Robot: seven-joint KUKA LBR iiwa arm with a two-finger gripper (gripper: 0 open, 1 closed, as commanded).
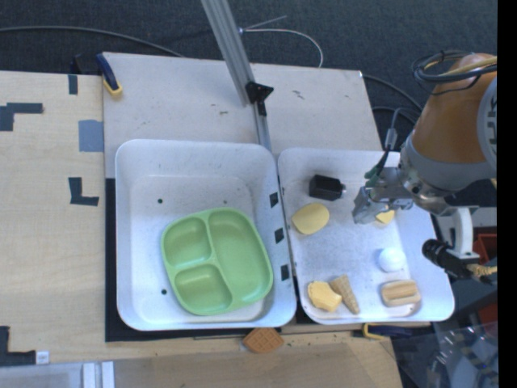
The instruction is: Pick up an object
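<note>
The arm (456, 128) reaches in from the right, its orange band broad above the grey wrist, bent downward and leftward. The hand (373, 208) hangs low at the wrist's end, pointing down toward the left. Its metal parts blur together, so the spread of its grip is unclear from this angle.

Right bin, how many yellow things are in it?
3 at least: a yellow lump near its left wall, a yellow piece at the front, and a yellow bit under the tool; more may be hidden.
</note>
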